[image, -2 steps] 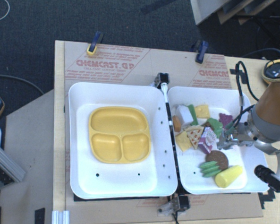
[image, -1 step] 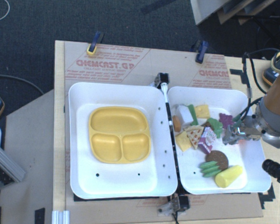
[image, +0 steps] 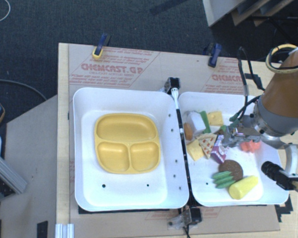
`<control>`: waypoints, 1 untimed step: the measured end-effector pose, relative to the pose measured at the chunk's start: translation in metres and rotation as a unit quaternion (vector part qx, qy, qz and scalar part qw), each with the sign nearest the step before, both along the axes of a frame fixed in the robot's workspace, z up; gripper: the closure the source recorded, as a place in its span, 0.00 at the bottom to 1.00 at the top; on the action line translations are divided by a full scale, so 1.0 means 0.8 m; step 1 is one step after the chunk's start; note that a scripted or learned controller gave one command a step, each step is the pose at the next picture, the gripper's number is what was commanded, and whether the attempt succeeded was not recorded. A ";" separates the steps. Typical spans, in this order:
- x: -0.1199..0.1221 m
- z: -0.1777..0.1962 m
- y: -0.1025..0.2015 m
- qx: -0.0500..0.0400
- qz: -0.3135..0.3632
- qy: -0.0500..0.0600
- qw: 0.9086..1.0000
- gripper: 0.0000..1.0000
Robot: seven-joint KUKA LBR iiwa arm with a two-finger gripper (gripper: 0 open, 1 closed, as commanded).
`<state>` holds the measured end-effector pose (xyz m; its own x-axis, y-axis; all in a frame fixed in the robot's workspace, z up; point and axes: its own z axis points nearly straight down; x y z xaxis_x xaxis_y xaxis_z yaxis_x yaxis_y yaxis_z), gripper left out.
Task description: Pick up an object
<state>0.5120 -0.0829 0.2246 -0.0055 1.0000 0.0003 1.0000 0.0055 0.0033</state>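
My claw (image: 227,137) hangs over crowded toy food (image: 211,147); grip state unclear, neighbours could foul the pick

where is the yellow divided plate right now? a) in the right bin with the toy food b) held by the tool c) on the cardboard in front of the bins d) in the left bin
d: the yellow divided plate lies flat in the left bin, apart from the toy food in the right bin, where the tool is.
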 end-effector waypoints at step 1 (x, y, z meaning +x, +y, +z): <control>0.019 -0.013 0.063 0.000 0.000 0.001 1.000 1.00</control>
<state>0.5276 -0.0322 0.2139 -0.0062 1.0000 0.0004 1.0000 0.0062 0.0022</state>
